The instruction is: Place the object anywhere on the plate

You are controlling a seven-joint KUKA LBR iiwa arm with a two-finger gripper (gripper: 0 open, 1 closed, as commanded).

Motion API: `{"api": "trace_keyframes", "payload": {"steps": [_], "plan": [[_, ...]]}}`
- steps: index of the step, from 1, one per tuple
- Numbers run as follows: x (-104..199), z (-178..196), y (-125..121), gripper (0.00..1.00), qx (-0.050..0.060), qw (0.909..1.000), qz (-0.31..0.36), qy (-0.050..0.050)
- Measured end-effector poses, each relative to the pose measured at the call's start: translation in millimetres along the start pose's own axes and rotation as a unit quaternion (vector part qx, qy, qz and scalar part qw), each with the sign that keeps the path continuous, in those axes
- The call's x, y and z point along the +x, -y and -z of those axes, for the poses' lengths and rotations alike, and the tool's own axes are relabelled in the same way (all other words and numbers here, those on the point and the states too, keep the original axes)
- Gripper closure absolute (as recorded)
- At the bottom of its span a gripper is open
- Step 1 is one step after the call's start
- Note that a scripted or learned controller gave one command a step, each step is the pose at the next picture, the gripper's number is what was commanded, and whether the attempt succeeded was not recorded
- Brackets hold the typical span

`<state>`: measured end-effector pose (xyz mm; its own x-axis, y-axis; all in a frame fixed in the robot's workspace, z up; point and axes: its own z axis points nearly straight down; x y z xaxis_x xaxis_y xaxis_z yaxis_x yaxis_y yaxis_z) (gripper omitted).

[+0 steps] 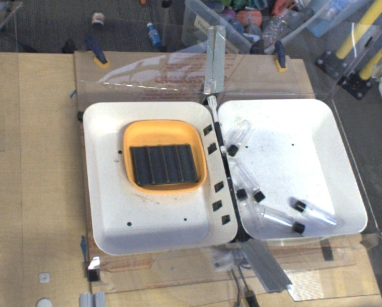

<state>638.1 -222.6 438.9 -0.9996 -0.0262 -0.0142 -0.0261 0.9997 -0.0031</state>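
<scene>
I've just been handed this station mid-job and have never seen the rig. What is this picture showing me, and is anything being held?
You are looking down at a slant from one fixed camera above a bench. Two shallow white bins sit side by side. The left bin holds an orange plate with a dark ribbed block lying flat on it. The right bin holds several clear plastic tubes with black caps, scattered along its near and left parts. Nothing in this picture is being gripped. Behind the bench stands a clear tub of colourful toys.
</scene>
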Motion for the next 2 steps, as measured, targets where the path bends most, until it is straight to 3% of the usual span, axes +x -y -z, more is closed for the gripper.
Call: {"api": "trace_keyframes", "payload": {"steps": [2], "plan": [[-2,28,2,1.0,0.002,0.9999,-0.004,0.014]]}}
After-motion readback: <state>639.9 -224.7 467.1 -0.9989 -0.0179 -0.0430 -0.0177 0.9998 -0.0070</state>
